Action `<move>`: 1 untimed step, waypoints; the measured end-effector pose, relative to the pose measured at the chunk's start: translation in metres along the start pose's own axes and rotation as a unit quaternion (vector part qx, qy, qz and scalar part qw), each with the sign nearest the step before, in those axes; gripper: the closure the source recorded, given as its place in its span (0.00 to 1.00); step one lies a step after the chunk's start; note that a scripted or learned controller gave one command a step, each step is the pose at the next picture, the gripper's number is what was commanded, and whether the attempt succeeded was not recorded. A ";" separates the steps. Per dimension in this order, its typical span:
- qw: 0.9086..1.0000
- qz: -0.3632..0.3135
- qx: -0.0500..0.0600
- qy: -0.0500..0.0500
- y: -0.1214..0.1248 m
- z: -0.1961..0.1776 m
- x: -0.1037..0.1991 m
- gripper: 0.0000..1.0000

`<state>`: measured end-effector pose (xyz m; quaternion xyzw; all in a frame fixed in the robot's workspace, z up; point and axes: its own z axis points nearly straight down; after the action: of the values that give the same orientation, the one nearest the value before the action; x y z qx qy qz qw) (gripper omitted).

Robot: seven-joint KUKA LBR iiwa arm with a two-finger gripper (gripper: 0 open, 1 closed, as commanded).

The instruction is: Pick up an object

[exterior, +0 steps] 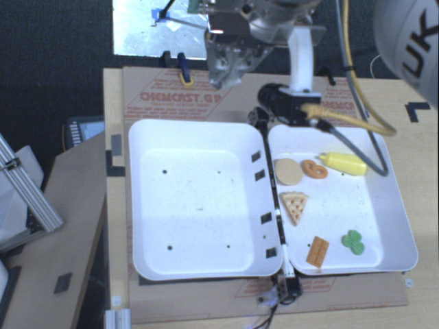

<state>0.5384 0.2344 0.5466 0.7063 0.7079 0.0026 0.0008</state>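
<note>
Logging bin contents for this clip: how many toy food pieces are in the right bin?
6: tan round cookie, orange pretzel, yellow mustard bottle, waffle wedge, brown cracker, green broccoli.

A brown cardboard sheet point(171, 96) with red lettering lies flat on the bench, under both white bins. A blue-and-yellow clamp point(184, 69) grips its far edge. A reflective metal sheet point(140, 16) lies beyond. An aluminium bar point(26, 184) slants at the left edge.
</note>
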 end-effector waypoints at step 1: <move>1.000 0.000 -0.001 0.000 0.000 -0.011 0.000 1.00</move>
<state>0.5386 0.2344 0.5576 0.7062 0.7080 0.0035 0.0011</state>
